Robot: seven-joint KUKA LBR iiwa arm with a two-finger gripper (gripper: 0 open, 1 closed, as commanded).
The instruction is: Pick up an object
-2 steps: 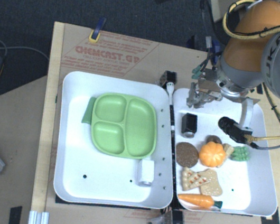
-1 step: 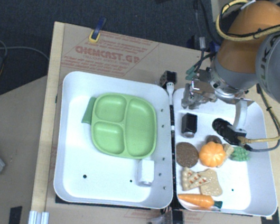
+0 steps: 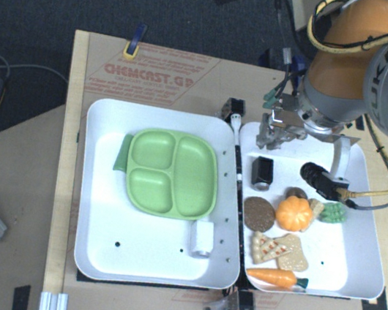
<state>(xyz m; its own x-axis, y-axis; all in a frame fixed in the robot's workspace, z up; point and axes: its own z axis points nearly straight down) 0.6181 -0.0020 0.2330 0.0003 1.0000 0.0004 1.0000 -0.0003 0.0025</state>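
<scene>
Camera view | hand (image 3: 275, 137) over far-left corner of right bin (image 3: 355, 253), near black block (image 3: 262, 171) | grip: cannot tell

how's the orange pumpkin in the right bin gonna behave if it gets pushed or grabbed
The orange pumpkin looks rounded, so a sideways push would probably roll it, perhaps into the brown disc beside it. Its smooth, toy-like surface suggests it is light and may slip from a pinch. It seems rigid, not floppy.
</scene>
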